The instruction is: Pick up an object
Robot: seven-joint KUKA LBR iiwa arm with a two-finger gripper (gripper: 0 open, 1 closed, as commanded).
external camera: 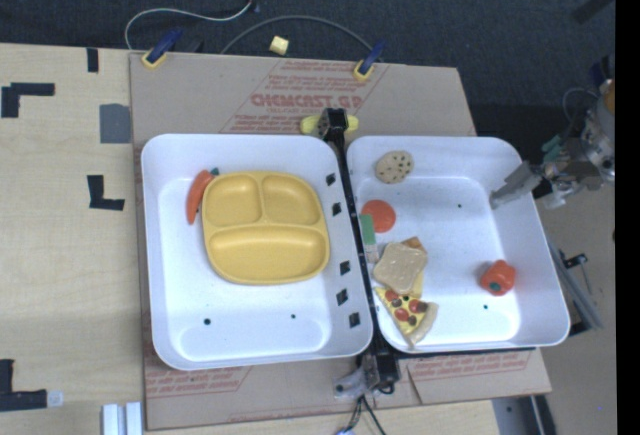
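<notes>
Objects for picking lie in the right bin, one of two shallow white bins set side by side on a cardboard sheet. A round speckled cookie sits near the bin's far left corner. Below it, against the left wall, lies a red-orange round piece, with a tan slice of bread just nearer the camera and a pizza slice touching the bread's lower edge. A small red-orange tomato-like piece rests apart from these, toward the right wall, with open floor around it.

The left bin holds a yellow divided plate with three compartments; an orange carrot lies just beside the plate's left rim.

The gripper hangs at the right bin's far right rim, reaching in from the right, well apart from every piece; whether it is spread or closed cannot be told, and nothing is seen in its grasp. Black clips join the bins along their shared edge.
</notes>
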